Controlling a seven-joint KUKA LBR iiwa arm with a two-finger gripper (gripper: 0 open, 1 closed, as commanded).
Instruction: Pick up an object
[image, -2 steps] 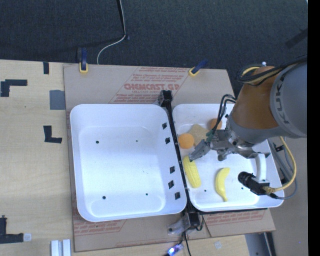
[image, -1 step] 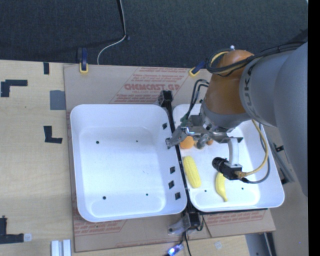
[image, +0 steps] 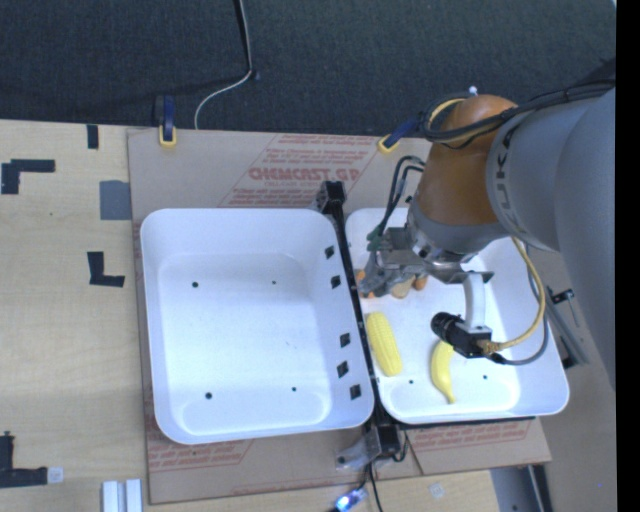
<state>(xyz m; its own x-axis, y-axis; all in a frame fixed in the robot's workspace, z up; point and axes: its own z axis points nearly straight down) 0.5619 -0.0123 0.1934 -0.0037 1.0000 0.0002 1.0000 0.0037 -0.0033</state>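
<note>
Reaching phase, we judge: gripper (image: 385, 275) low in right bin (image: 530, 400), near divider wall; finger state we cannot tell. Small orange-brown pieces (image: 402, 290) just beside it, likely target, partly hidden, shape unclear. Next move calls for settling over one piece and securing it. Outward: corn cob (image: 383, 343), yellow and ridged; banana (image: 442, 371), curved. Left bin (image: 160, 240) adjoining.
</note>
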